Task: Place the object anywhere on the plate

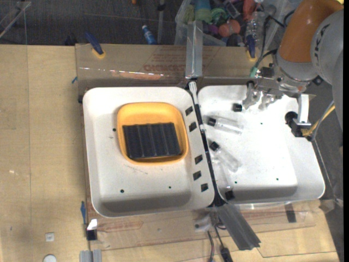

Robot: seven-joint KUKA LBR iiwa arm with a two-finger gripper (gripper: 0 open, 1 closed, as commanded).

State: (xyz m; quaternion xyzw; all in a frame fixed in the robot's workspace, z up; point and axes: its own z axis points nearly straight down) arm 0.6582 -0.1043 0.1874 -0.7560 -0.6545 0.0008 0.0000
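Right bin (283, 184): clear syringe-like object (222, 124) lying loose near the divider, not yet lifted; gripper (258, 100) hovering apart above its far side, grip state cannot be told; left bin (98, 190): yellow plate (124, 116) bearing only a dark ribbed block (151, 141), placement outstanding.

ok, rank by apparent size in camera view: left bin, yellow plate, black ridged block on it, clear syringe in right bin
1. left bin
2. yellow plate
3. black ridged block
4. clear syringe, clearly the smallest
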